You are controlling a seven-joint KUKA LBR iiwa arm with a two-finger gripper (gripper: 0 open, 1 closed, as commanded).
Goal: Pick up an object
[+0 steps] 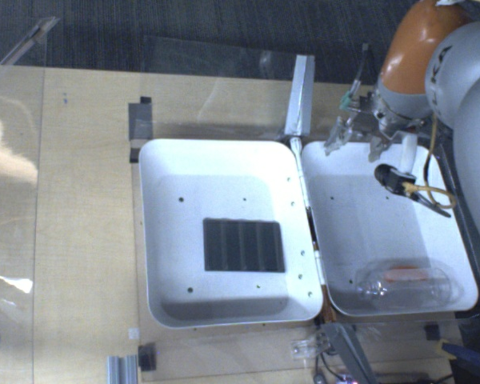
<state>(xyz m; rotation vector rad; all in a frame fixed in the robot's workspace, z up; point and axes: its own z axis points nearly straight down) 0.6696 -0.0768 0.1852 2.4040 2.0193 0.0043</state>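
Bench (80, 214): we count one, pale wood, carrying both bins.
Arm (456, 62): we count one, grey with an orange band, entering from the right and reaching over the far edge of the right bin.
Bins: we count two, white and shallow, side by side and touching along their inner rims.
Left bin (160, 174): holds one dark ribbed rectangular pad (243, 246) lying flat near its middle.
Right bin (336, 214): holds one clear plastic bottle (404, 282).
Clear plastic bottle: lies on its side at the near end of the right bin, long axis running left to right, with a reddish patch showing at its middle; we cannot tell which end is the cap.
Gripper (358, 134): we count one, above the far left corner of the right bin, well apart from the bottle; we see nothing held, and we cannot tell how wide it stands.
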